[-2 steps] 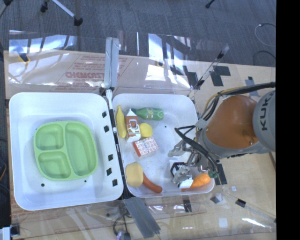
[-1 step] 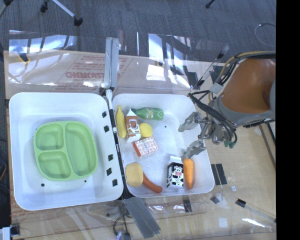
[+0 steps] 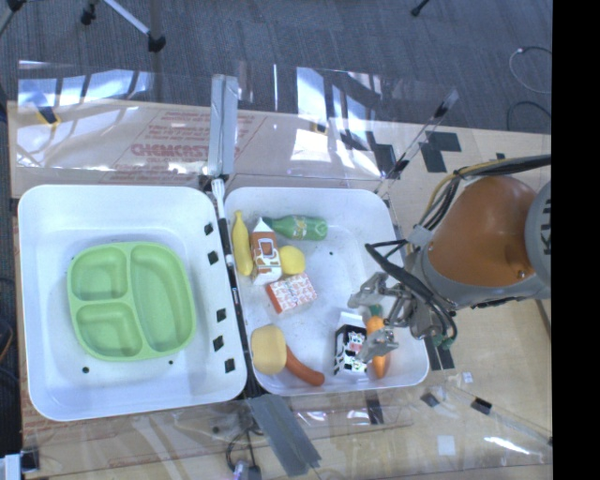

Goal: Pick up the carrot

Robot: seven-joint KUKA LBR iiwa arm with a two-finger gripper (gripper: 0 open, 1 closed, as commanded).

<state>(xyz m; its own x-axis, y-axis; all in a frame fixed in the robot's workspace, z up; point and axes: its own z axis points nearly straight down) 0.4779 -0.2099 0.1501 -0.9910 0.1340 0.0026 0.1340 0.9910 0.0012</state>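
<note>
Reaching in from the right, arm (image 3: pixel 483 244) bent low over right bin (image 3: pixel 398 239), claw (image 3: pixel 377 330) closed on carrot (image 3: pixel 378 349)

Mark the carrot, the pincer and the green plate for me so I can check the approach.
carrot (image 3: pixel 377 345): camera view, on the middle of its orange body.
pincer (image 3: pixel 380 330): camera view, midway between its fingertips, right above the carrot.
green plate (image 3: pixel 130 300): camera view, on the ridge between its compartments, left bin.

Robot lab, bench (image 3: pixel 487 394), 2 bins (image 3: pixel 37 281), tripod legs (image 3: pixel 131 23)
</note>
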